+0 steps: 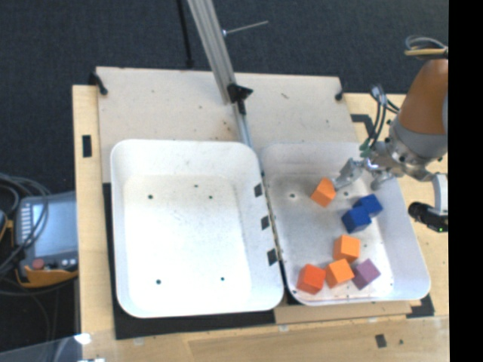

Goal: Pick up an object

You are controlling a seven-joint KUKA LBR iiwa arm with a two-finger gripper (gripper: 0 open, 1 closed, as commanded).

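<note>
Right bin (392,277) holds six small blocks: orange cube (324,193) at about 10 o'clock of the bin, blue block (361,213) near centre, orange block (348,246) below it, then a row at 6 o'clock: red-orange block (311,278), another orange block (339,271), purple block (366,273). Left bin (189,157) on the table (87,202) has only dark specks.

Claw (356,173) hangs at 1 o'clock of the orange cube, just beside it, low over the bin. Can't tell whether it is apart or together; nothing visibly clamped.

Blocks look light, rigid, probably foam or wood, with flat faces. Judgement: grip across two opposite flat sides, not corners. The orange cube sits tilted, so it may roll or slip.

Hard to read: claw tips blur into cables and bracket, arm cut off at 3 o'clock, bottom-row blocks touch, leaving little clearance.
</note>
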